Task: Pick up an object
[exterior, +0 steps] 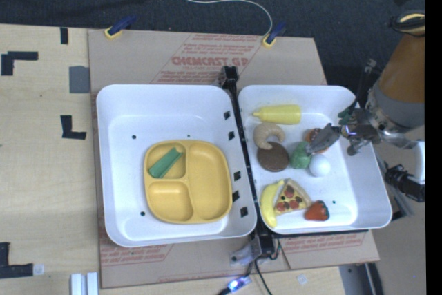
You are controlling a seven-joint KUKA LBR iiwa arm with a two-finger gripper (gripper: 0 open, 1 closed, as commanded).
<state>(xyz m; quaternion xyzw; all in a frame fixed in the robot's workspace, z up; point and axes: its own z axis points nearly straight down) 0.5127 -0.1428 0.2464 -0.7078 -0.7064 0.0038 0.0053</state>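
Dark carpet lies behind your table (pixel 41 148), where a cardboard sheet (pixel 207 59) carries two white bins side by side. Your left bin (pixel 114 148) holds a yellow divided plate (pixel 200 183) with a green piece (pixel 166 162) in its upper-left compartment. Your right bin (pixel 362 197) holds a yellow bottle (pixel 280 114) near the top, a tan ring (pixel 266 133) touching a brown disc (pixel 273 158), a green item (pixel 300 158) beside a white ball (pixel 320 166), and a banana (pixel 267 204), pizza slice (pixel 292 197) and strawberry (pixel 317 211) along the bottom. Your gripper (pixel 323 138) hovers over the bin's right half, just above the green item and ball; whether its fingers are spread or closed, you cannot tell.
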